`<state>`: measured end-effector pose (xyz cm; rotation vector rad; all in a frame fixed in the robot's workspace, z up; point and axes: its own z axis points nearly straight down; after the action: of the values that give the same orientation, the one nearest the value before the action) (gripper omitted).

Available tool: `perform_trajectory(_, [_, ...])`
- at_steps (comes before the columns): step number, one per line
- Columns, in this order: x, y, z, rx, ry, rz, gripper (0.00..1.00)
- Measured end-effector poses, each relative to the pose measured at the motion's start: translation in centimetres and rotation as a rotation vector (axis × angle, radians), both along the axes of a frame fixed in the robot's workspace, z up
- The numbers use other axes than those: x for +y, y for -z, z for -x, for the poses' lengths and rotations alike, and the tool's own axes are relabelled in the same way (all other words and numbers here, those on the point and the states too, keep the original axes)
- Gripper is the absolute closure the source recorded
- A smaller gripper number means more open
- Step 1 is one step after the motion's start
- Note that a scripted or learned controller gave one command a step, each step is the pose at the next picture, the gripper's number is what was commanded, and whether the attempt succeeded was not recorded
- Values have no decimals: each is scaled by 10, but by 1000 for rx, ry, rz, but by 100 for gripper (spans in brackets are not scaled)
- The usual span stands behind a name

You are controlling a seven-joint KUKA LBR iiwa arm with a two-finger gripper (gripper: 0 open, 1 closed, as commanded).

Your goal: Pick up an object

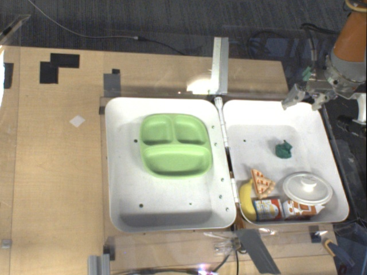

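Note:
My gripper (304, 99) hangs over the far edge of the right bin (252, 119), at its back right. It is open, with nothing between the fingers (291, 98). A small dark green object (283, 149) lies alone in the bin, below and a little left of the gripper. Along the near wall sit a pizza-slice toy (262, 182), a yellow banana (246, 200), a small can (266, 209), a white round bowl (308, 189) and a brown-and-white carton (302, 210), packed close together.
A green divided plate (175, 144) lies in the middle of the left bin (123, 171). A metal post (220, 65) stands behind the divider between the bins. Cables and clutter lie beyond the bench at the right.

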<state>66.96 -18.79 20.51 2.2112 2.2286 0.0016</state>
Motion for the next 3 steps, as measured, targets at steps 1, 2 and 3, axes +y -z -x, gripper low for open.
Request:
perform_trajectory(1, [2,68,26,0,-46,0,0])
perform_trajectory(2, [3,118,84,-6,32,1,0])
perform_trajectory(3, [2,107,81,-12,30,2,100])
